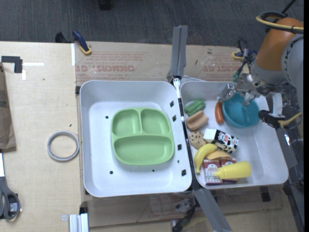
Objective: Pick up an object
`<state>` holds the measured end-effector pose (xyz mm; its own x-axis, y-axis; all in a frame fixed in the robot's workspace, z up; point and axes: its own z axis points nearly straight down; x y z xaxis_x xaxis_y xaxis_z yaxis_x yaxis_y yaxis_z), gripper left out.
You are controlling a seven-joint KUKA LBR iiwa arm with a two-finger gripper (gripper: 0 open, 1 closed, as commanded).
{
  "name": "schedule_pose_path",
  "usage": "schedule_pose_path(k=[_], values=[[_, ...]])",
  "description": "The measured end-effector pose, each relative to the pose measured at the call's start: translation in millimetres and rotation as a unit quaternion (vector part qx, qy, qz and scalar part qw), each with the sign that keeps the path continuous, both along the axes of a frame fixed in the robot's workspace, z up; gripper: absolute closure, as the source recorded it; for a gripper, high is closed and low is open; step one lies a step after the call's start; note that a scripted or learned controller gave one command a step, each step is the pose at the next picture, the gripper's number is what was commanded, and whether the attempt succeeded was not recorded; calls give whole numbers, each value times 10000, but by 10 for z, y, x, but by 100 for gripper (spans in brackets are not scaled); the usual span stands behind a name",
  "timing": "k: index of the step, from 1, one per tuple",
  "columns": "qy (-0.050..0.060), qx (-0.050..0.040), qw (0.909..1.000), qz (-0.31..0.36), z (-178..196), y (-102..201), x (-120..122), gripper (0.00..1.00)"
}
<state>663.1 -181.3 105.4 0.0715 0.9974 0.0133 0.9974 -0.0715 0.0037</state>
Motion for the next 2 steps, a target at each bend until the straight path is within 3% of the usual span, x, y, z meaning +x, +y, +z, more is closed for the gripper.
schedule_pose_path(k=[1, 2], values=[[48, -60, 9715, -2369, -136, 200, -43, 0], [13, -36, 9721, -2344, 10, 232, -7, 100]])
